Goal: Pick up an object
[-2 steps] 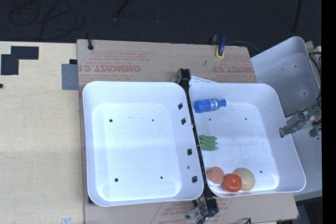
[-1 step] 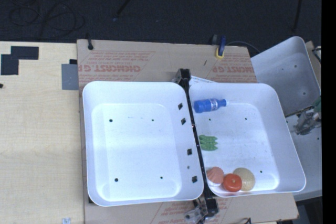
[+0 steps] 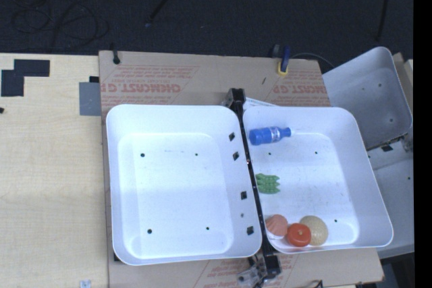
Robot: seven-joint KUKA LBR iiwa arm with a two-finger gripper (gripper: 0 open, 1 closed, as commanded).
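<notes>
**Nothing lifted yet: four objects wait in the right bin**

Dark floor with loose cables fills the top of the view, and below it a pale wooden bench carries a cardboard sheet with two white bins on it. Going from the left, the left bin has a bare floor with a few small dark holes in it. A black clip strip runs down the seam where the two bins meet.

Across that seam, the right bin holds everything that could be picked. A blue bottle lies on its side near the far-left corner, close to the seam. A small green toy sits midway down, just beside the seam wall. At the near edge three round things cluster: a pink piece, a red ball touching it, and a pale ball touching the red one.

As a judgement, the task has not started: every object rests on the bin floor. I cannot tell the state of the hand.

For room, the right half of the right bin is open floor, giving a clear way in from the arm's side. The bottle has space around it on three sides. The green toy hugs the wall, and the near cluster is crowded against the rim, so both look harder.
</notes>
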